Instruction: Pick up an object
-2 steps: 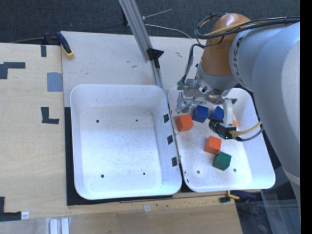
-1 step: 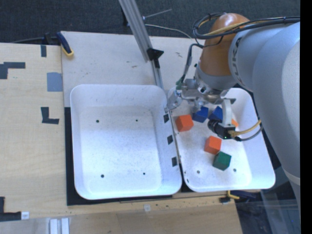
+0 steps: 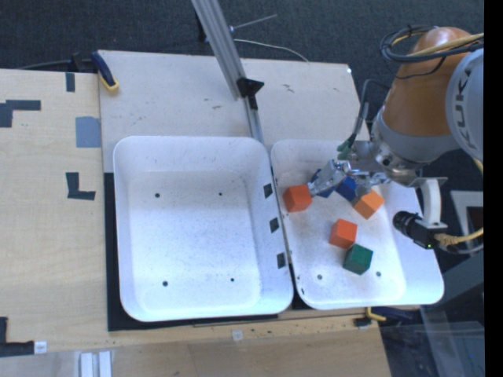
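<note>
Your claw is down in the right bin, near its upper middle, and you cannot tell from here whether it is open or closed. A blue block sits right under it, partly hidden, so no telling if it is gripped. Just left of the claw lies an orange cube, close to the bin's left wall. Another orange cube sits just right of the blue block, near touching it. Lower down you have a 3rd orange cube, and a green cube just below and right of it. The left bin sits beside on the desk. The arm comes in from the right.
</note>
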Controlling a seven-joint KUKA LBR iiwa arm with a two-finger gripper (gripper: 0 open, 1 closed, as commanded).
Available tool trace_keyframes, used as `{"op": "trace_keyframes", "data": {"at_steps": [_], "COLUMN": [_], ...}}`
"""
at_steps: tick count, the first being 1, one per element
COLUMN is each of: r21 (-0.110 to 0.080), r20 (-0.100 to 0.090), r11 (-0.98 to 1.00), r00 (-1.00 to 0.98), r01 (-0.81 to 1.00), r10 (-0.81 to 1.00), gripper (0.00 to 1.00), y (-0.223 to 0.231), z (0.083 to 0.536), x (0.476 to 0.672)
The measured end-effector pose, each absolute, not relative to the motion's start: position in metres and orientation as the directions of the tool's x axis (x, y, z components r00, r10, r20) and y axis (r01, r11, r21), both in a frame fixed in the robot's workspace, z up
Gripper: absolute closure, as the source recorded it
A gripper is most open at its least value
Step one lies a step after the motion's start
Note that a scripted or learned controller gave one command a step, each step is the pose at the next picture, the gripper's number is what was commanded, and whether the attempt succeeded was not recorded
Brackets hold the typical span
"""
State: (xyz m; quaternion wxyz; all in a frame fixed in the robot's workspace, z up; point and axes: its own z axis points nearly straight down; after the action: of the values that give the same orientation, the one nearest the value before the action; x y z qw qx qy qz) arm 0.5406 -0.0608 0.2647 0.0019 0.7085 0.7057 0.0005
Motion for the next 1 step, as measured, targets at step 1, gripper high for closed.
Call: {"op": "trace_keyframes", "data": {"at_steps": [1], "r21": [-0.006], "r20": [-0.002], "r11": [0.0], "r00": [0.0], "r01": [1.0], "r10": [1.0], "gripper": [0.0], "y": [-0.0884], "z": [0.1923], "x": [0.6136]}}
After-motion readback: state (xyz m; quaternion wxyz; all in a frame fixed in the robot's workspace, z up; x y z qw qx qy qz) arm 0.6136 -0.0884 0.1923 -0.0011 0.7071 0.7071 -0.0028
